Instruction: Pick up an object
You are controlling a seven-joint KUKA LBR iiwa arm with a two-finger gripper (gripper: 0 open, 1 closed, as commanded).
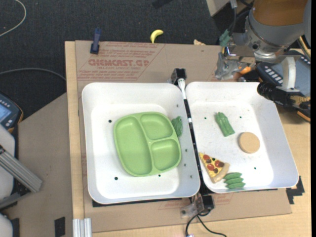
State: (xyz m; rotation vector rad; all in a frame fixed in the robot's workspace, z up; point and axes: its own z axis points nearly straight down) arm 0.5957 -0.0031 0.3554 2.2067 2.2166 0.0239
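Hovering at upper right of frame, gripper (228, 63) sits above the back edge of the right bin (276, 181), outside its floor; fingers too blurred, can't tell how far apart or whether anything is between them. Candidate objects all in the right bin: green veg piece (224, 123) upper centre, long axis running upper-left to lower-right; tan round disc (249, 142) just right of it, no clear axis; pizza slice (214, 166) at lower left, tip toward upper left; green pea pods (234, 180) touching its lower right, long axis near horizontal. Left bin (94, 132) holds a green divided tray (147, 143), a small green item (177, 126) at its right edge.
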